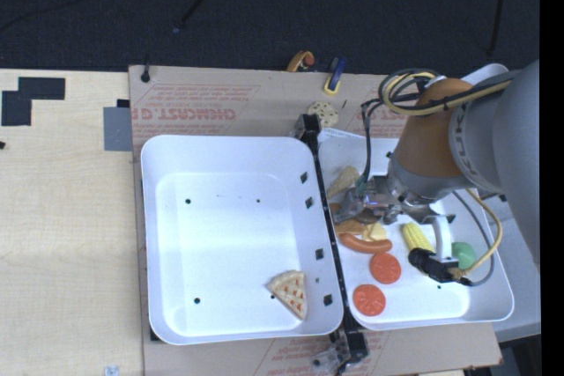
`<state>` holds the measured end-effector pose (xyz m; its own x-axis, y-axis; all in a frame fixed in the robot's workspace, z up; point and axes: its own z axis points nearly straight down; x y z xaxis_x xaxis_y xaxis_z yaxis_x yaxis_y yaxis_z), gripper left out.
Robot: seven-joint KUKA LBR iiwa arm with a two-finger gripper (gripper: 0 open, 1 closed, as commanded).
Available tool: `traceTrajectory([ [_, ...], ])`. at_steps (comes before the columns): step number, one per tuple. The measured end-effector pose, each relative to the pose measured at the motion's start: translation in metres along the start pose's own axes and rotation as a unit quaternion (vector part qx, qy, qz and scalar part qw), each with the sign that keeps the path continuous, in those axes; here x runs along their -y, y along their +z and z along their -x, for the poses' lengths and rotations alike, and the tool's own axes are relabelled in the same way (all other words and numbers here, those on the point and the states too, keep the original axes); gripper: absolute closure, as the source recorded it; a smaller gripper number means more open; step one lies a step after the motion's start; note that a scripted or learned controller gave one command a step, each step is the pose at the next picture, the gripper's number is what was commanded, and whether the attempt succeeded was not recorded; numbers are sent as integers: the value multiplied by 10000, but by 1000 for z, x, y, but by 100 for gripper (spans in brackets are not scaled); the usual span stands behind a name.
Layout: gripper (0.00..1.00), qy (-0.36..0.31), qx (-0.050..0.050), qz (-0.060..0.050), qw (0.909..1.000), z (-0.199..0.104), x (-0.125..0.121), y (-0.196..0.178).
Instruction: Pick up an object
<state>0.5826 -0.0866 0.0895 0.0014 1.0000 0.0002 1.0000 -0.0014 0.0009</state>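
Note:
My gripper (359, 205) is low in the right bin (493, 305), close to its left wall. Right beside it lie a tan bread-like piece (344, 180) on the far side and an orange hot dog (361, 241) on the near side. A yellow corn cob (415, 235) and a green piece (464, 254) lie to the right of the hot dog. Two red tomato slices (385, 269) (369, 300) sit nearer the front. The view does not show anything held.
The left bin (167, 189) holds a pizza slice (290, 291) in its front right corner. A black divider (319, 207) runs between the bins. The grey arm with its orange band (432, 145) covers the right bin's far right part.

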Motion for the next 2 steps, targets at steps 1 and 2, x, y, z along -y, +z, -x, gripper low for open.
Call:
traceTrajectory([
  [1,0,18,3,11,10000,-3,8,0],
  [2,0,-8,0,-9,10000,-2,-17,1],
])
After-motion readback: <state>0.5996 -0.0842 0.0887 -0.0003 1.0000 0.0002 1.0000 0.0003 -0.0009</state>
